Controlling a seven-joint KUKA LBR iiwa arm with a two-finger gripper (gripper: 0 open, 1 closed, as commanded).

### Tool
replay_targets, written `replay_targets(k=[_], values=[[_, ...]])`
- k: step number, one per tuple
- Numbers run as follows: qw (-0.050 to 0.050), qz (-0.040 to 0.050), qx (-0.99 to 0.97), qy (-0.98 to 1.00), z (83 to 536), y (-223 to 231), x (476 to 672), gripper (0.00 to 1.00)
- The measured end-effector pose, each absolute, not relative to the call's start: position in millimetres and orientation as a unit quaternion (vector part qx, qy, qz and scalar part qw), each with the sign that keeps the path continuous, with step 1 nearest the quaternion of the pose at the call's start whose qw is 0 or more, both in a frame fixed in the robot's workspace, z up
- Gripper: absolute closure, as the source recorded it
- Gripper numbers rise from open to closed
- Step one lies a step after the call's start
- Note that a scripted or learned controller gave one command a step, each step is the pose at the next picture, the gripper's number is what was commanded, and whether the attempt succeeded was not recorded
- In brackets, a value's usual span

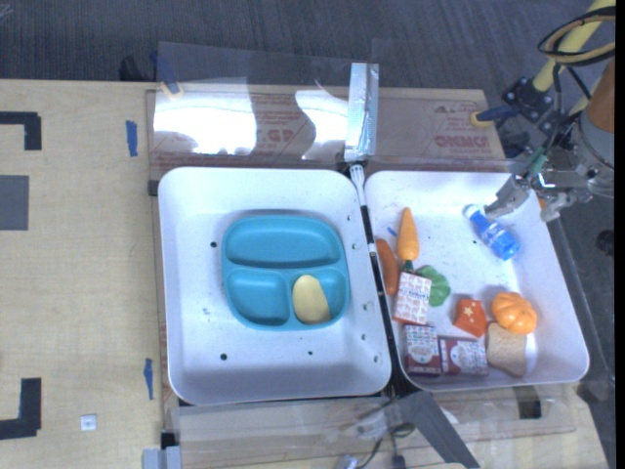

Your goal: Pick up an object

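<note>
Blue tray (283, 262) (holding yellow potato (311, 299))

Floor: dark grey carpet (293, 8) is stretching behind the bench.
Bench: pale plywood top (68, 262) is carrying black tape marks (24, 130).
Light: glare is bouncing off clear plastic sheeting (244, 120).

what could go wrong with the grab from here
The gripper is over the blue bottle, which lies on its side near the right bin's far wall; it could roll or slide away. The items along the near side, like the pumpkin and cartons, are packed tightly, so fingers may snag neighbours.
</note>
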State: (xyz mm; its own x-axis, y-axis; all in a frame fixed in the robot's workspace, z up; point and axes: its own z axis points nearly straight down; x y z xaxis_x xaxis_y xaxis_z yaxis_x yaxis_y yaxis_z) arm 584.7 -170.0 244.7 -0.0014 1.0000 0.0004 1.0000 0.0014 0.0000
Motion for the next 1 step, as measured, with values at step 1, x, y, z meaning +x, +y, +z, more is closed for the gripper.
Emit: replay_targets(k=[1], values=[[0.007,0.0037,-0.668,-0.745,99.2,-131.2,655.2,0.0]])
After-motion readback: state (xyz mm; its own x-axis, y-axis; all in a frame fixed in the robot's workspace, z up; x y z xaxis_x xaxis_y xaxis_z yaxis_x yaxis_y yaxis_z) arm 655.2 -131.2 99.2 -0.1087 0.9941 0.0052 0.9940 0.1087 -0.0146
